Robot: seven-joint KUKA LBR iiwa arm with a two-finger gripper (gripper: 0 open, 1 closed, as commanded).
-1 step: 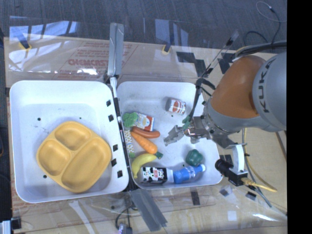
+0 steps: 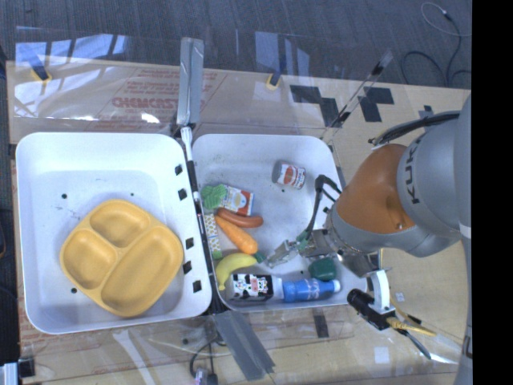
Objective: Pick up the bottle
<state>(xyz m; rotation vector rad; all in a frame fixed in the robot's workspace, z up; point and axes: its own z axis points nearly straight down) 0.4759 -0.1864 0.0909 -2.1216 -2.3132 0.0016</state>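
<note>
The blue bottle [image 2: 310, 290] is lying along the right bin's [image 2: 240, 147] near wall, a milk carton [image 2: 252, 285] crowding its end; the tool [image 2: 309, 247] is hovering just above, grip indiscernible.

bench [image 2: 96, 95] | left bin [image 2: 48, 159] | right bin [image 2: 240, 147] | side by side

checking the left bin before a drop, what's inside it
In the left bin lies one yellow divided plate, its three compartments bare. White floor with a few small dark holes shows around it. Whatever is beneath the plate is covered.
</note>
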